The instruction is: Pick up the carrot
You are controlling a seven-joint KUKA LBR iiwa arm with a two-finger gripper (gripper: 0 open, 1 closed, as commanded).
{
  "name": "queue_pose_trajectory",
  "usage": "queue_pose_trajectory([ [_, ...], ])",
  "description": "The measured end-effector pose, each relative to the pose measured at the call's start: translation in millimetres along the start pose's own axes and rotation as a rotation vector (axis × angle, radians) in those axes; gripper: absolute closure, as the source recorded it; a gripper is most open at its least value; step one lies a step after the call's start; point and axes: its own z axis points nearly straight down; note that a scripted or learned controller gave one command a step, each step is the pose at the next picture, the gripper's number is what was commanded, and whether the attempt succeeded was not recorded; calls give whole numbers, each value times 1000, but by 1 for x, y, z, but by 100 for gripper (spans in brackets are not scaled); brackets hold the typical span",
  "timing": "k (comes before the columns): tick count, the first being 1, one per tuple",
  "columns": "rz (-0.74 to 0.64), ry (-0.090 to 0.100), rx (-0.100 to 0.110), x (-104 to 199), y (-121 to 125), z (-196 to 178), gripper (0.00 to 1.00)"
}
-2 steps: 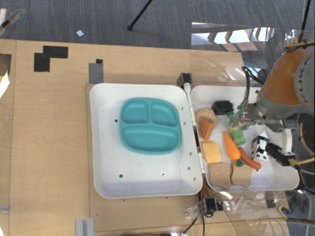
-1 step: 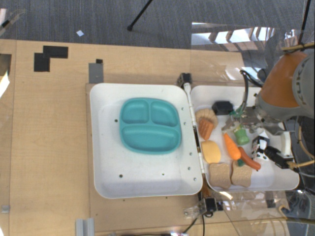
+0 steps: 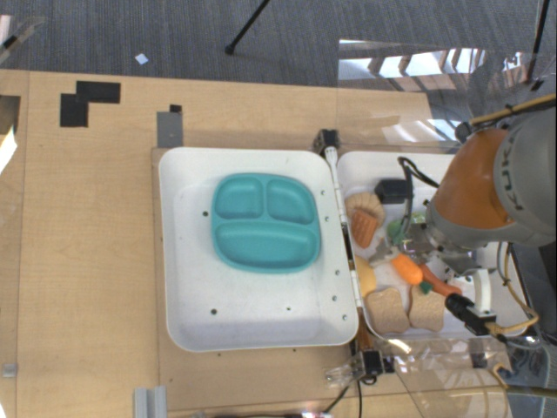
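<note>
Divided plate (image 3: 265, 222) in left bin (image 3: 187, 320)

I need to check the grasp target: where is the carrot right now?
The carrot lies in the right bin, just under the arm's wrist, above two tan bread pieces.

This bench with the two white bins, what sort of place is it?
Probably a robotics lab test bench. A grey and orange arm reaches over the right bin, which holds a carrot among toy-like food; a teal divided plate sits in the left bin.
</note>
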Motion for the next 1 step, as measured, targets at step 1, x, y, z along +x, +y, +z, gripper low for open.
queue_pose_trajectory([
  [1, -1, 0, -11, 1, 5, -12, 100],
])
